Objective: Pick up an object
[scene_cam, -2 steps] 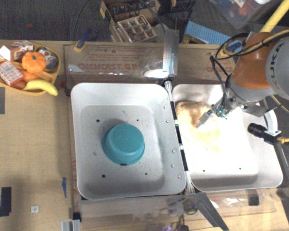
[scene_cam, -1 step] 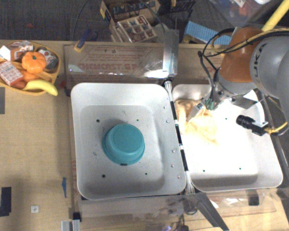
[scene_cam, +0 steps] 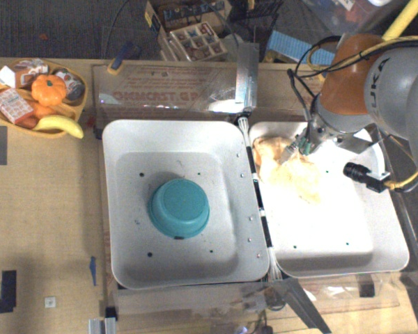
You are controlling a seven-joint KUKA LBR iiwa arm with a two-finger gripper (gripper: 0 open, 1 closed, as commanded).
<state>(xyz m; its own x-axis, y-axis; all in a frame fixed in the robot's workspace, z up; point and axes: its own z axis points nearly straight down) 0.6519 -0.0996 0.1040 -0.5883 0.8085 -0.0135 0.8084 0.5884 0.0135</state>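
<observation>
The tool [scene_cam: 297, 147] hangs low over the far-left part of the right bin [scene_cam: 376, 256], at the end of the grey arm [scene_cam: 397, 82] that reaches in from the right. Glare on the bin floor washes out its tip, so it cannot be told whether it is released or clenched — nor whether anything sits in it.

Directly beneath and around the tool lies the task's thing: a pale, tan-and-cream soft object [scene_cam: 285, 169], possibly a cloth or a crumpled bag; its edges blur into the bright bin floor. It occupies the far-left corner of the right bin, close against the wall shared with the left bin [scene_cam: 125, 256]. Its long axis appears to run from the far-left corner toward the near right. The bulk of it lies slightly left of and nearer than the tool tip, so the coming move likely calls for a short descent with little sideways travel.

A second candidate, a teal bowl [scene_cam: 180, 208], rests upside down in the middle of the left bin, well apart from the tool.

On the worktop [scene_cam: 42, 221] at far left stands a tray of toy food [scene_cam: 35, 97] — outside either bin.
</observation>
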